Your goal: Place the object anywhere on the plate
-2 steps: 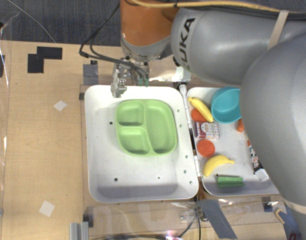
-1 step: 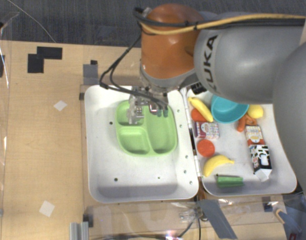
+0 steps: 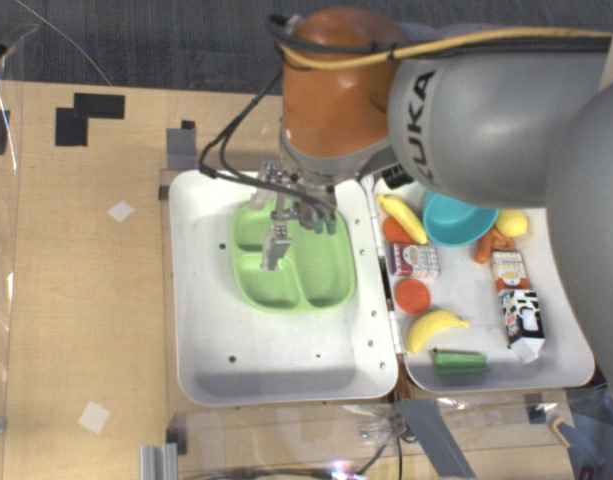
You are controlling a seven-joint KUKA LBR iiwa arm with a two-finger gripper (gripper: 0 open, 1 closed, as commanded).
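Note:
A green divided plate (image 3: 291, 268) lies in the left white bin (image 3: 216, 358). My gripper (image 3: 298, 230) hangs over the plate's far half, below the orange wrist band. Its fingers (image 3: 276, 243) stand apart, and I see nothing between them. The plate's near compartments are bare green. The arm hides the plate's far edge.
The right bin (image 3: 571, 363) holds several items: a teal bowl (image 3: 456, 218), two bananas (image 3: 434, 328), a red disc (image 3: 414, 295), a green block (image 3: 458, 361), a milk carton (image 3: 524, 313) and small packets (image 3: 418, 260). The grey arm covers the upper right.

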